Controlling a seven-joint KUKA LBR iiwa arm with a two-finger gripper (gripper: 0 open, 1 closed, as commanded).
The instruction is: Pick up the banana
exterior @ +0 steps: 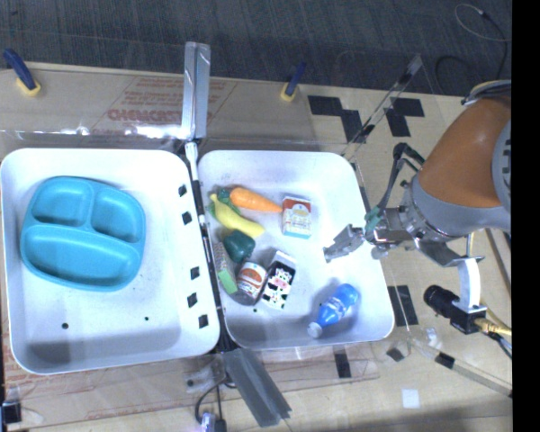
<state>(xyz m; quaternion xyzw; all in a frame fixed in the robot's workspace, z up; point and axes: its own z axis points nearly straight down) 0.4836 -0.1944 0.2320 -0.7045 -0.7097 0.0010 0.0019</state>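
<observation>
The yellow banana [232,217] lies in the right bin [333,171] near its left wall, just below an orange carrot [254,201] and above a dark green vegetable [239,245]. My gripper [346,242] hovers over the right side of the same bin, well to the right of the banana, with nothing seen between its fingers. The arm with its orange band [468,156] reaches in from the right edge.
The right bin also holds a small orange-and-white carton [296,216], a can [249,280], a black-and-white carton [278,282] and a blue bottle [335,308]. In the left bin [36,331] lies a blue divided plate [83,231].
</observation>
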